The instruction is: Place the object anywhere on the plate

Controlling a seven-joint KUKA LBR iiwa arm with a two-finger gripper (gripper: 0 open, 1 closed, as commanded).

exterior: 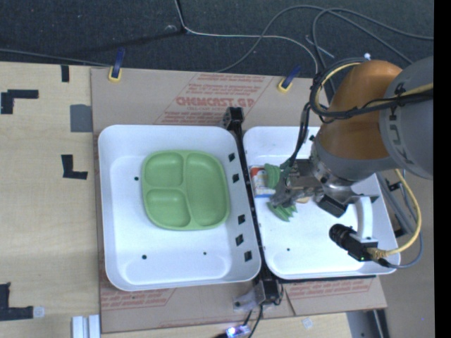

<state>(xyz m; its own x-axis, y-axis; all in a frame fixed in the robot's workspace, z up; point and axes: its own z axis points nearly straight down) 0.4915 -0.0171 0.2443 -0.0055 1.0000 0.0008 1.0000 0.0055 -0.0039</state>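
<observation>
**Bench record: 2 bins, 1 plate, 1 arm**

Worktop [42, 210] of pale wood, with a brown cardboard sheet [211, 94] under both bins and black markers on its left part.

Near edge: black clip [261, 294] at the seam between the bins.

Left bin [120, 259], white and shallow: green plate [186, 189] with 3 compartments, lying flat near the bin's middle, nothing on it.

Right bin [317, 259], white and shallow: arm [359, 129], grey with an orange band, reaching in from the right. Jaws [287, 192] low over the bin's left part, beside the divider. Whether they are open or closed cannot be told. Small green object [283, 210] directly under them; a grip on it cannot be confirmed. Red-and-white item [262, 178] just left of them, near the divider.

Far edge: 2 yellow clamps [116, 72] on the cardboard, cables [232, 34] across dark carpet [84, 13].
</observation>
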